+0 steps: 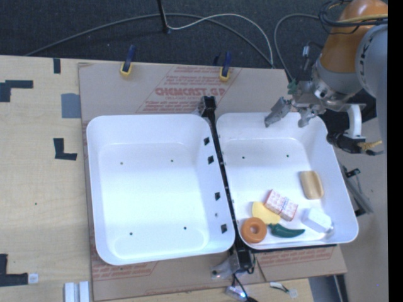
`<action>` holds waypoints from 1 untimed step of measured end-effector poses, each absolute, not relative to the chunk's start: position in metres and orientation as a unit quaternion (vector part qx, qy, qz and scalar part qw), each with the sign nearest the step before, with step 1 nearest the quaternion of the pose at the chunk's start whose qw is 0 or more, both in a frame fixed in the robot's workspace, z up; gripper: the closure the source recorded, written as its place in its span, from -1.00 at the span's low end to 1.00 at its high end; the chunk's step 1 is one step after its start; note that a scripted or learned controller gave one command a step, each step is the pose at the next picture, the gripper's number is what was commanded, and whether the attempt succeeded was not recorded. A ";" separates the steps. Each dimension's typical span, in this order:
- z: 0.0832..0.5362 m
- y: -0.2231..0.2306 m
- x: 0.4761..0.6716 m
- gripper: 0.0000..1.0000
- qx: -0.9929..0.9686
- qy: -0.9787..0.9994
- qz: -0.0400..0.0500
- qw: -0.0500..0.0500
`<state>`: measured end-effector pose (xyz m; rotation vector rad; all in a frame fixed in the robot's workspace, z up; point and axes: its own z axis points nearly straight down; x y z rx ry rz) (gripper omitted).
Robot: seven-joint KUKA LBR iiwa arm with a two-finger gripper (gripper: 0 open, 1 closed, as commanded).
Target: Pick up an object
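My gripper (290,116) hangs over the back edge of the right bin (264,145), fingers spread open with nothing between them. The objects lie toward the front of that bin, well apart from the gripper: a tan bread-like block (311,184) at the right wall, a red-and-white patterned box (281,204), a yellow piece (264,212) under it, an orange ring (254,229), a green pepper (287,231) and a white block (317,221) in the front right corner.
The left bin (151,187) sits beside the right one, joined by a black divider with clips (218,175). Both rest on a cardboard sheet (176,90) held by two yellow-blue clamps. Cables run across the dark floor behind.
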<state>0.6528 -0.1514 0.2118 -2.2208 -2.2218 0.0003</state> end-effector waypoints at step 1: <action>0.202 -0.126 0.600 -1.00 -0.707 -0.707 0.000 0.001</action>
